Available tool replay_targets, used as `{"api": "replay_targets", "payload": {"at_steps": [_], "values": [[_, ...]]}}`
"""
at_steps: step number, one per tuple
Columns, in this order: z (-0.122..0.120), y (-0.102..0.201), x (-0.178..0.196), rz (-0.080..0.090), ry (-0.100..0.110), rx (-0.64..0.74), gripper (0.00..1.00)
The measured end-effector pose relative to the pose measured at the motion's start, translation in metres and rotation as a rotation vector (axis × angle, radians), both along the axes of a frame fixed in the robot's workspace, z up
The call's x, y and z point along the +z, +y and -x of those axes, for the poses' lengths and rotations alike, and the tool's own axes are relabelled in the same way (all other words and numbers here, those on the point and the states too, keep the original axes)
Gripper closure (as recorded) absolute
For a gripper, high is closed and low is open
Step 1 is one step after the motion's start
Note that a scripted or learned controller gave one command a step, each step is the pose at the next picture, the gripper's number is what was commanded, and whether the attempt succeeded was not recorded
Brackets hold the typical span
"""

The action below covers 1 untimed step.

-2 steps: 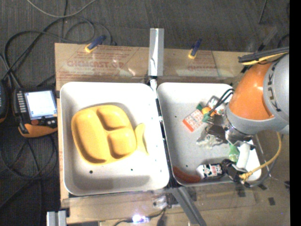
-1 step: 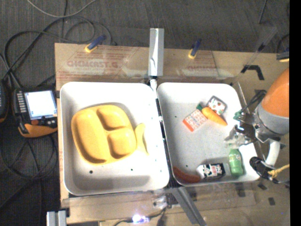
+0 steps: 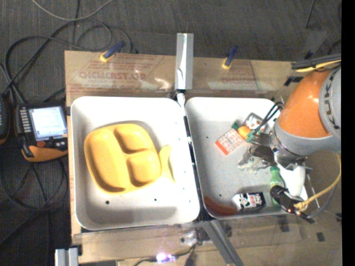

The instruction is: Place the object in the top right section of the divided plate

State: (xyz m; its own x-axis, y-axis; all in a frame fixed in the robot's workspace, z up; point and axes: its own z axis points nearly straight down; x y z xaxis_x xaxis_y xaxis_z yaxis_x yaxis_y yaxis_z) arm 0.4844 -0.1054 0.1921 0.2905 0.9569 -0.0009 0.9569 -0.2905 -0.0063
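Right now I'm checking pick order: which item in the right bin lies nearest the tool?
The clear crinkled packet, right beside the tool; the orange-checked packet and black box lie farther off.

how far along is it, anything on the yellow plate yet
Done: nothing visible so far; the yellow divided plate in the left bin carries no object in its sections. In hand: the arm is over the right bin, with its claw down among the loose items there, near the red and white packet. Whether it grips anything cannot be told. Left: grasping, carrying across, and placing in the top right section.
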Motion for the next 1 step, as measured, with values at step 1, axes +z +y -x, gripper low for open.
{"api": "replay_targets", "payload": {"at_steps": [1], "values": [[-0.0111,0.1213,-0.0115,0.0,0.001,0.17,1.0]]}}
